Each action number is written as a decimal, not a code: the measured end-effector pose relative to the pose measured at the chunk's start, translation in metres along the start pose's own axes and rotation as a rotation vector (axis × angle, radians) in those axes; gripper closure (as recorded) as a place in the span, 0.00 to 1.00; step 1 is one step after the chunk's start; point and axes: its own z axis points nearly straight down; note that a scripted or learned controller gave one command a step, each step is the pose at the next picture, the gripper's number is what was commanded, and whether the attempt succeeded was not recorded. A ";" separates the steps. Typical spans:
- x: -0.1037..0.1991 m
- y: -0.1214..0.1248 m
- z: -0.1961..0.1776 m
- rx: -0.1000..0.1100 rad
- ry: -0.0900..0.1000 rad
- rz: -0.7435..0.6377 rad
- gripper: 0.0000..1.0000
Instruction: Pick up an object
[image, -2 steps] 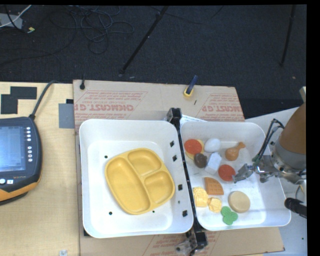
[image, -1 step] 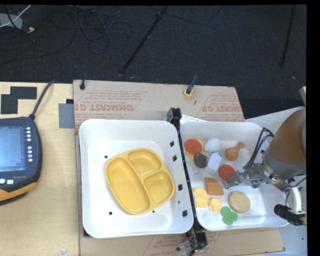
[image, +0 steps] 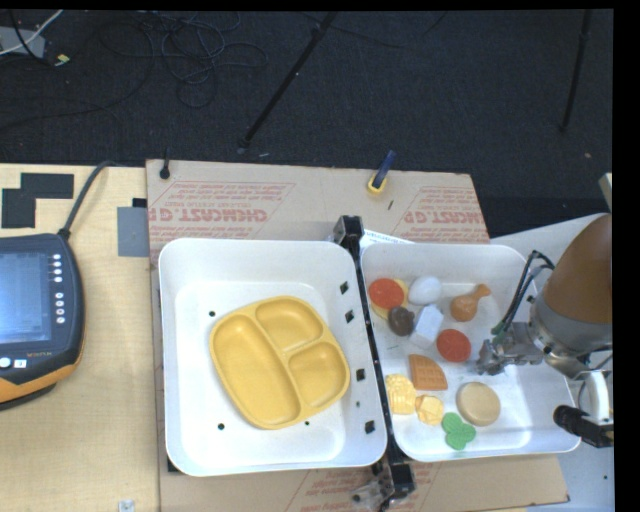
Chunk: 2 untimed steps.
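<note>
- The arm (image: 585, 285) is reaching in from the right, its orange band and grey wrist sitting over the right edge of the right bin (image: 510, 258); much of the arm is being cut off by the frame.
- The claw (image: 492, 360) is hanging low in the right bin, between a red round piece (image: 453, 345) and a beige disc (image: 478, 404). It is showing as a small dark tangle, and I cannot tell whether it is clenched or released, or whether anything is sitting between its tips.
- Toy food pieces are lying scattered in the right bin: a red-and-yellow round piece (image: 387, 293), a white egg shape (image: 425, 290), a brown drumstick shape (image: 467, 301), a dark brown lump (image: 402, 321), a white block (image: 428, 324), an orange waffle-like wedge (image: 428, 374), yellow pieces (image: 401, 393) and a green piece (image: 458, 432).
- The yellow pieces are perhaps corn; the detail is too coarse to be sure.
- The left bin (image: 190, 270) is holding a yellow divided tray (image: 279, 360), lying tilted.
- A control pendant (image: 30, 305) is resting on the tabletop (image: 110, 420) at the left, partly cropped.
</note>
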 end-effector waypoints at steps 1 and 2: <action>0.005 0.009 -0.053 -0.005 -0.002 -0.004 1.00; -0.004 0.008 -0.097 -0.005 -0.002 -0.003 1.00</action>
